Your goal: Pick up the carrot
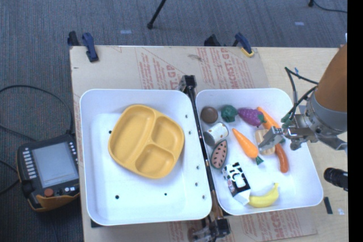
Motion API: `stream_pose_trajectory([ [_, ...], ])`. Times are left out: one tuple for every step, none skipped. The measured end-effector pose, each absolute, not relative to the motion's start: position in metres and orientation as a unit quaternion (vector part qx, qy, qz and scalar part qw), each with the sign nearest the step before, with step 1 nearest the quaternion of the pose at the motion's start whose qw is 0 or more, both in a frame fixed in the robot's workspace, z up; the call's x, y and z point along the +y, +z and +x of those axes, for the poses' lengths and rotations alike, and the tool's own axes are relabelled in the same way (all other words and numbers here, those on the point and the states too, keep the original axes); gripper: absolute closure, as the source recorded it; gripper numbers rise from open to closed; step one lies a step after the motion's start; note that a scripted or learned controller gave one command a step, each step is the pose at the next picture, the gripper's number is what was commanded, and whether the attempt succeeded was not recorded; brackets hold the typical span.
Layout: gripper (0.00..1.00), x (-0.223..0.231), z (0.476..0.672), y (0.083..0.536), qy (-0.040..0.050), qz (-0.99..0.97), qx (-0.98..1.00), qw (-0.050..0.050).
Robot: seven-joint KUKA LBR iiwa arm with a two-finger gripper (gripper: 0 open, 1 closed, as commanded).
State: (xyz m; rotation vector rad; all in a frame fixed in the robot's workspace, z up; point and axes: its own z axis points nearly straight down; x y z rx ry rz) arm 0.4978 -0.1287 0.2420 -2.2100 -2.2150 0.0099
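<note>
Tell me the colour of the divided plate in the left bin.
Yellow. The divided plate shows plainly in the camera view, lying in the left bin.

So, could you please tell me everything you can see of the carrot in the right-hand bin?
The carrot is a small toy, orange and smooth like plastic, with a green stub at its lower right end. It lies flat and slanted on the floor of the right bin, near the middle, its tip pointing up and left. A tin can lies close on its left. The gripper hovers just to its right, apparently not holding it.
</note>
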Motion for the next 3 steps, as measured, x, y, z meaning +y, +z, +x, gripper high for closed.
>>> stream_pose_trajectory([
  [0.00,-0.144,0.559,0.096,0.0021,-0.787,-0.616,0.005],
  [1.00,-0.144,0.556,0.099,0.0054,-0.790,-0.613,0.012],
  [1.00,-0.056,0.553,0.186,0.0011,-0.747,-0.665,0.004],
])
